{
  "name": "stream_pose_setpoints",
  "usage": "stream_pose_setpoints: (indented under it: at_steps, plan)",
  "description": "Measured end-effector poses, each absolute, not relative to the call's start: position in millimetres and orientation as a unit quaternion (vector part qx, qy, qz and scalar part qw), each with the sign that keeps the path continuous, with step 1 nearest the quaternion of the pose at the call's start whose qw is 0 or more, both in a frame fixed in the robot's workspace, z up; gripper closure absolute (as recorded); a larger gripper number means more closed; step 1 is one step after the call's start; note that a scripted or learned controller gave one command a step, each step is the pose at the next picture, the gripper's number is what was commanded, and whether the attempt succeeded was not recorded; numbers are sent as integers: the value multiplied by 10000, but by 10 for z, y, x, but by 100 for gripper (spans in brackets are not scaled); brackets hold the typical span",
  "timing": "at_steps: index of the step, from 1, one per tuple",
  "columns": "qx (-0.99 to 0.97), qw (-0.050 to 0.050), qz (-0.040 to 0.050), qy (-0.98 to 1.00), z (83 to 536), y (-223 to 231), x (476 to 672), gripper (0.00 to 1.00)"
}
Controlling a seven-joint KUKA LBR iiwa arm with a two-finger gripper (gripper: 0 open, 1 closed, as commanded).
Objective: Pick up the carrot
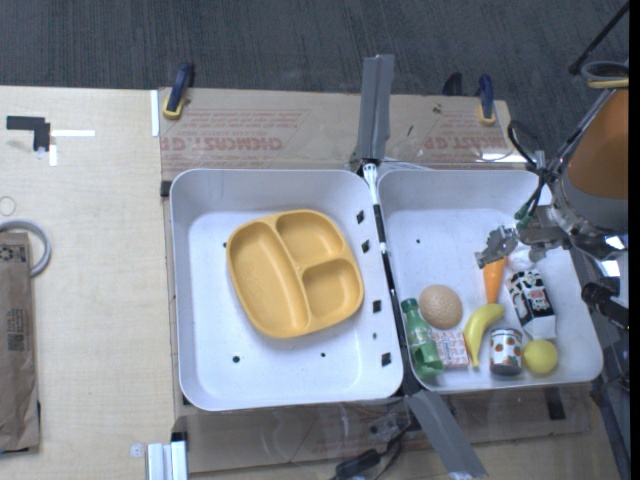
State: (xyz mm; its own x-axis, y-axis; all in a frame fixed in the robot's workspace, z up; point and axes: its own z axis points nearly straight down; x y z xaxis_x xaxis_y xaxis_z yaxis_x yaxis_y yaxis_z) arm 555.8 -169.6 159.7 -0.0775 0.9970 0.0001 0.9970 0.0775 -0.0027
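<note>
the claw (497, 245) sits at the carrot's (492, 280) top end in the right bin (440, 193); can't tell its grip. the banana (481, 329) lies at six o'clock of the carrot.

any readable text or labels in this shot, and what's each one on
"CHEMCAST GP", red print seen upside down, repeated on the brown paper sheet behind the bins; that is my best reading.
Black-and-white carton in the right bin: printed, too blurred to read.
Small can: pictured label, unreadable.
Flat packet by the green bottle: print too small.
Brown paper bag at left: dark markings, illegible.
</note>
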Motion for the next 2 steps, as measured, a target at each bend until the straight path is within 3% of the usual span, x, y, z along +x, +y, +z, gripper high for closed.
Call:
stream_pose_setpoints:
  at_steps: [1,2]
  plan:
    - [-6836,2,5,-7298,914,-1717,5803,0]
    - [-6845,-5,5,-7290,1009,-1726,5806,100]
